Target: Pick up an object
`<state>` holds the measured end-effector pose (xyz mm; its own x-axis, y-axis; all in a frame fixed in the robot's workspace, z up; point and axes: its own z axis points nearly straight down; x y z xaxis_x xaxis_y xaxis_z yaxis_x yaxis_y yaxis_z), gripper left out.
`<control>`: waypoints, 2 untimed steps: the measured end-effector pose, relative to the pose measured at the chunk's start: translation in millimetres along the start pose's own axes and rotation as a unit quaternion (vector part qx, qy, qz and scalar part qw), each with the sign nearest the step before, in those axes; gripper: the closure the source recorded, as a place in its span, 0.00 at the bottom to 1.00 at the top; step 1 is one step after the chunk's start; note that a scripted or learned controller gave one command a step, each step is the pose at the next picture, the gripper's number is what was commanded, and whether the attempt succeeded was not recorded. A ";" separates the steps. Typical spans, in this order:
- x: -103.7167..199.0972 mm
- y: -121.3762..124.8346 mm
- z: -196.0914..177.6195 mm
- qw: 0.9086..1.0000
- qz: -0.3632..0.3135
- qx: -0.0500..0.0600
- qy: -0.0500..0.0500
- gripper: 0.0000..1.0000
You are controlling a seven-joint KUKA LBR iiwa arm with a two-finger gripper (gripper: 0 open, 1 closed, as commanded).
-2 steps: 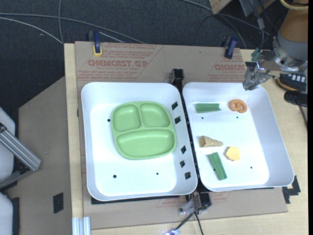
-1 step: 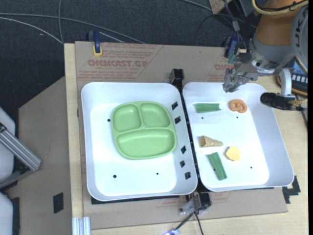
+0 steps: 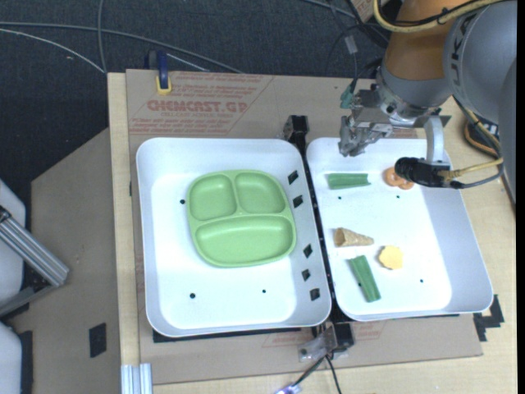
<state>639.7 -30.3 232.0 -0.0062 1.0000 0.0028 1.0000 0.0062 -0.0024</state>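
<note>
The gripper (image 3: 354,144), its grasp state impossible to tell, hovers over the right bin's (image 3: 459,245) far-left corner, approaching; next, descend onto the green strip (image 3: 348,180).

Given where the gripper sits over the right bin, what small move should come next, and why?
Probably lower the gripper a little toward the green strip just below it in the right bin; that is the nearest object, and nothing shows between its fingers.

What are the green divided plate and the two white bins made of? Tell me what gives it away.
Green divided plate: likely moulded plastic, smooth and semi-matte; uniform colour, rounded compartment ridges, soft highlights.

White bins, left and right: probably thin formed plastic, slightly glossy; rounded corners, curved rims, even white surface. Coated metal cannot be ruled out.
</note>
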 end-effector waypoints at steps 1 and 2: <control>57.2 -1.7 11.9 1.000 0.000 0.000 0.000 1.00; 117.9 -9.8 4.2 1.000 0.000 -0.001 0.000 1.00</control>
